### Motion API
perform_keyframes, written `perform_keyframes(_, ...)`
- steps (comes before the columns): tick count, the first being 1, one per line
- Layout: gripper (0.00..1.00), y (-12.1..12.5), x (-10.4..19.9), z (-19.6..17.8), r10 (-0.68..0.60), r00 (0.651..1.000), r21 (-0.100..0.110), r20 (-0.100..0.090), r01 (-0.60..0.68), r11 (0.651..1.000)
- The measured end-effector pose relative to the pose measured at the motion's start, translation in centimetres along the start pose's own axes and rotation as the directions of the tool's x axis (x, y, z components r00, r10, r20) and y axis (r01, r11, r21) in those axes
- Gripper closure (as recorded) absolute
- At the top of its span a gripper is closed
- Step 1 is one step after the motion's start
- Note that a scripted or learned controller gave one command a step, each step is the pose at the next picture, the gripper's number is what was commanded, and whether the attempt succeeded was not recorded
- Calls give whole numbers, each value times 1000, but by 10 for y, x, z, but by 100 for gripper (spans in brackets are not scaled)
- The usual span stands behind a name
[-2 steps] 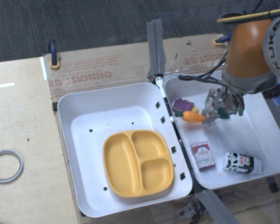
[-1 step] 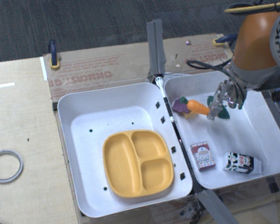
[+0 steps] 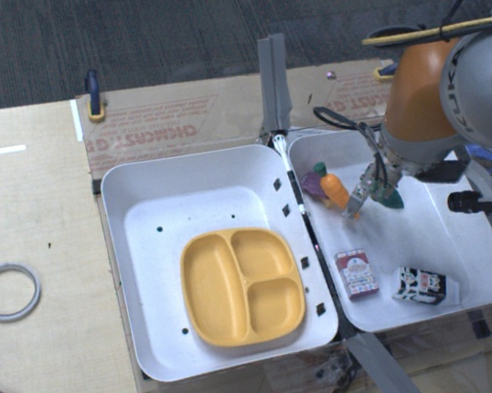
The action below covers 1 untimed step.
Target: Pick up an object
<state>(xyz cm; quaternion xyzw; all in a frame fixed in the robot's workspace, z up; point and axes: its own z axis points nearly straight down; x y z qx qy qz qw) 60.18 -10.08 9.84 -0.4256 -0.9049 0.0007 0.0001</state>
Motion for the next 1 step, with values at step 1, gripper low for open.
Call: perform_keyframes(1, 100, 31, 46, -146, 218, 976, 0, 1, -218, 976)
